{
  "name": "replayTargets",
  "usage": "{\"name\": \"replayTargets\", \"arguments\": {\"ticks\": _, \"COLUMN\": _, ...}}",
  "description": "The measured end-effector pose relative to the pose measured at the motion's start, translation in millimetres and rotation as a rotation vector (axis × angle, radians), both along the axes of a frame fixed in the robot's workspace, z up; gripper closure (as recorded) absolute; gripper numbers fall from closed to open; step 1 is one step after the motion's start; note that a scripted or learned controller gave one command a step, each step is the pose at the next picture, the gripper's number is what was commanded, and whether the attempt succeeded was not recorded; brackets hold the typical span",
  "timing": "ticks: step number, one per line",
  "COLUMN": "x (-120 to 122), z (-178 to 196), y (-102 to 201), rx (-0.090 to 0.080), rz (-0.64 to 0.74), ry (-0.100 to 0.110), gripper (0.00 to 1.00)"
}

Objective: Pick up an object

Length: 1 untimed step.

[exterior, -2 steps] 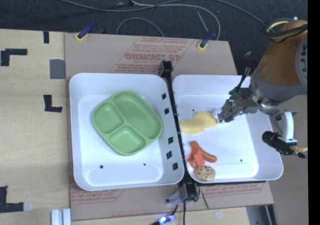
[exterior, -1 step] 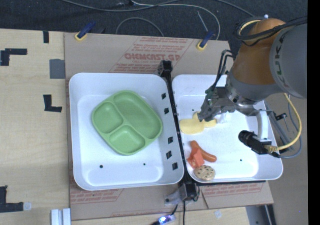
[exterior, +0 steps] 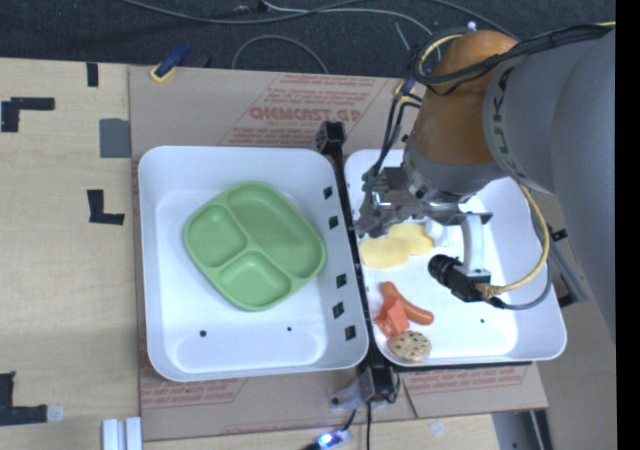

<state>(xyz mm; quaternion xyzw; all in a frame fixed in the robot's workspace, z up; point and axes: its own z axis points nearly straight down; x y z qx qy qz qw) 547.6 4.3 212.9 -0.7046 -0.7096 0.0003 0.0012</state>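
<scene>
On the counter [exterior: 60, 268], the left bin [exterior: 165, 338] holds a green divided plate [exterior: 254, 244] lying flat near its middle. The right bin [exterior: 530, 333] carries a pale yellow piece [exterior: 392, 250] near its left wall, with an orange toy [exterior: 398, 310] below it and a speckled cookie [exterior: 409, 344] at the front edge, touching the orange toy. The claw [exterior: 385, 210] hangs over the yellow piece's upper edge, possibly touching it; the arm's bulk [exterior: 470, 118] hides the tips, so open or closed I cannot tell.
</scene>
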Motion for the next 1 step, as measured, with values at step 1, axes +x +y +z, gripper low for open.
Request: {"name": "replayTargets", "arguments": {"ticks": 1, "x": 20.3, "z": 7.9, "y": 58.7, "rx": 0.0, "rz": 0.001, "ry": -0.002, "gripper": 1.0}}
